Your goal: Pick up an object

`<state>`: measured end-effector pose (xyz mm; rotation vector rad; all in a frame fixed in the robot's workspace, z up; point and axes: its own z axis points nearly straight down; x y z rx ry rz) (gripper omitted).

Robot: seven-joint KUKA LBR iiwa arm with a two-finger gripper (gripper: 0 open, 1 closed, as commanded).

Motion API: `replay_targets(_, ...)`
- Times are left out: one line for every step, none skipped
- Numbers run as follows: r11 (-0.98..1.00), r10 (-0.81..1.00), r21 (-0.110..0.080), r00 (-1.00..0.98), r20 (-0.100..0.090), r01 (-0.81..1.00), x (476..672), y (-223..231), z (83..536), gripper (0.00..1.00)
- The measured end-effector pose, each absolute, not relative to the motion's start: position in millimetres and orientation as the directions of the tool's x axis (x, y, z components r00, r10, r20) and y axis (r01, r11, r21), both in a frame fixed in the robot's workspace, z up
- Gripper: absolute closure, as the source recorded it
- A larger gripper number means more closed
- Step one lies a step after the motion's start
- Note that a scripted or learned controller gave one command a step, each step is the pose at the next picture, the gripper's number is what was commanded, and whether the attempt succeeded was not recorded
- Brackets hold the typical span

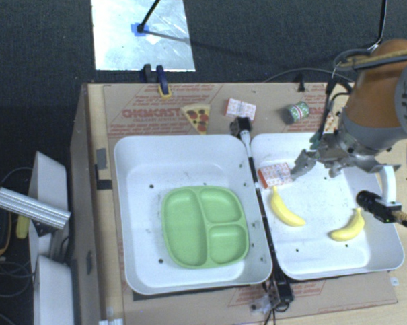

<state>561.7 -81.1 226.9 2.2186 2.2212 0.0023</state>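
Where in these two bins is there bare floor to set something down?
Left bin: a bare strip runs along its far wall and left side, around the green divided plate. Right bin: bare floor between the two bananas and along the near wall. Its far-left part is crowded by the small packet and the gripper.

Red print reading "CHEMCAST" stands on the brown board (147, 112) behind the bins.

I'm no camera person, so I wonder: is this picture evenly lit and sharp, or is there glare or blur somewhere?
Camera view: the white bins are bright and nearly washed out; the shiny sheet above the bench glares; the arm at right looks soft and blurred; the green tray and both bananas are fairly sharp, with faint shadows.
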Motion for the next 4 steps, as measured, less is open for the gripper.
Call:
replay_targets(0.001, 1.000, -0.003, -0.001, 0.001, 1.000, 572.4, -92.4, 120.9, 0.00)
replay_targets(0.001, 1.000, 0.000, -0.001, 0.000, 1.000, 557.0, -82.7, 83.9, 0.00)
replay_targets(0.002, 1.000, 0.002, -0.002, 0.000, 1.000, 557.9, -82.8, 94.7, 1.00)
replay_targets(0.005, 1.000, 0.005, -0.005, 0.001, 1.000, 574.0, -16.8, 185.5, 1.00)
